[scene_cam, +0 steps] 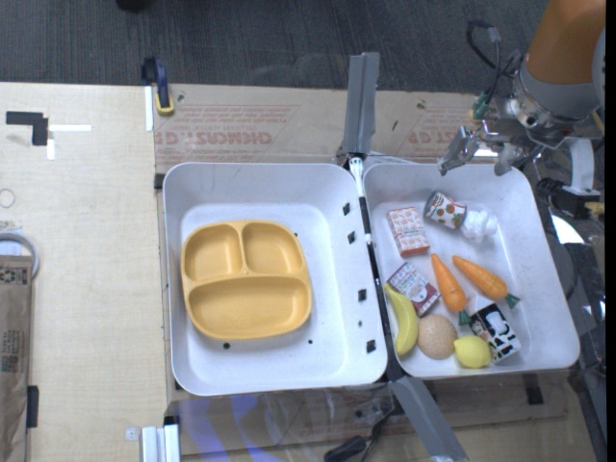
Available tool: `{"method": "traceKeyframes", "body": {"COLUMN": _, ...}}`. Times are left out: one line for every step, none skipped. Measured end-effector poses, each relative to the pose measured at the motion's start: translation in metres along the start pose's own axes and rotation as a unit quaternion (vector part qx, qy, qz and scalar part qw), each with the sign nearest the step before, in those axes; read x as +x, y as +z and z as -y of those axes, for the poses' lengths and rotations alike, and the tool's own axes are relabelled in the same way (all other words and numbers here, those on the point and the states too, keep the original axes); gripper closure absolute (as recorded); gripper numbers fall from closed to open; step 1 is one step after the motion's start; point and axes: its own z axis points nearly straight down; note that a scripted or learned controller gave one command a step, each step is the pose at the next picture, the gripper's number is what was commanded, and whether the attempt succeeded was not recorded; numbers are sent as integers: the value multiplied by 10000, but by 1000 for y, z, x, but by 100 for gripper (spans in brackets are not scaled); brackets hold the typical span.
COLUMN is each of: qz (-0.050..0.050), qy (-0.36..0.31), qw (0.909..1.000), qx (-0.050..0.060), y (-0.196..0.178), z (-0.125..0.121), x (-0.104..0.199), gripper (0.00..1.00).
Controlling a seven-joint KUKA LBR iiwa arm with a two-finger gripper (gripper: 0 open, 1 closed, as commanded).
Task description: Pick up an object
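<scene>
The gripper [478, 149] hangs over the far edge of the right bin [547, 258], its fingers spread apart with nothing between them. Inside that bin lie a small bottle [454, 213], two snack boxes [408, 232], two carrots [448, 282], a banana [403, 320], a round potato [435, 336] and a lemon [472, 352]. The left bin [327, 258] holds a yellow divided plate [247, 279].

Illumination is bright and even, from overhead. The white bins [260, 186] read near-saturated, with mild glare on their floors and soft, short shadows under the yellow divided plate [247, 279]. Focus is adequate at centre; the arm [568, 37] at upper right is slightly blurred. Fine label text is unresolved.
</scene>
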Motion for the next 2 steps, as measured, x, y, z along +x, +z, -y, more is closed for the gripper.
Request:
{"method": "traceKeyframes", "body": {"qz": -4, "qy": -315, "qw": 9995, "qx": 1, "y": 82, "z": 65, "x": -11, "gripper": 0}}
{"method": "traceKeyframes", "body": {"qz": -1, "qy": -853, "qw": 9964, "qx": -18, "y": 164, "z": 86, "x": -60, "gripper": 0}}
